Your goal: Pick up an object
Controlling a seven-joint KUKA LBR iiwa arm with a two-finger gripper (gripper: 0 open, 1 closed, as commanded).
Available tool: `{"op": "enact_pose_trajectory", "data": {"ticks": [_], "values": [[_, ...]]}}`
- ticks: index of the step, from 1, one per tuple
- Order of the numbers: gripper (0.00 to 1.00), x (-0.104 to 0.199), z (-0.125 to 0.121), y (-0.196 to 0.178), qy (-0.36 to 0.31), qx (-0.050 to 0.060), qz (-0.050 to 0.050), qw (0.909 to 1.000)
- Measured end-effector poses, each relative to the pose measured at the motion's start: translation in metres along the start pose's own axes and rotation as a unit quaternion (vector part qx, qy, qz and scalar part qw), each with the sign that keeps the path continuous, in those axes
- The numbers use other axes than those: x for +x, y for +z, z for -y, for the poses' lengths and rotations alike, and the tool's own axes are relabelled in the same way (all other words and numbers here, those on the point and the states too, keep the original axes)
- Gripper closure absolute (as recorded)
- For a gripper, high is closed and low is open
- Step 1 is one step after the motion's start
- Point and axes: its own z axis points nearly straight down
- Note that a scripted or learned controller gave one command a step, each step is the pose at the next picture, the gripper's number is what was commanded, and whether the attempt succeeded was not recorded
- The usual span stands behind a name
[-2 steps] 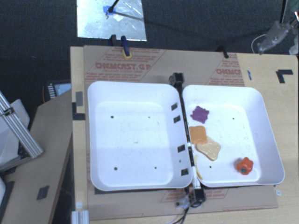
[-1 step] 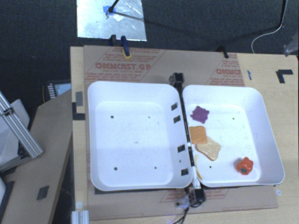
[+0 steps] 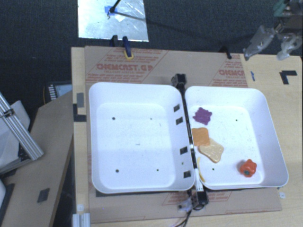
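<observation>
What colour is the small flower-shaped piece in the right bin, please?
Purple; the camera view shows it clearly.

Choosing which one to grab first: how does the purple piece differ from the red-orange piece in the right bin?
The purple piece looks flat with a lobed outline; the red-orange piece looks rounded and lumpy. The purple one lies near the bin's far left side, close to the divider; the red-orange one sits near the near right corner. The purple one lies close to an orange slab; the red-orange one stands alone. Both are small and rest in the right bin.
</observation>
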Motion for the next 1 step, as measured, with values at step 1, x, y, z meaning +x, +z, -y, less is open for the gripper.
{"op": "enact_pose_trajectory", "data": {"ticks": [1], "values": [[0.0, 0.1239, 0.0237, 0.0007, -0.001, 0.0, -0.001, 1.0]]}}
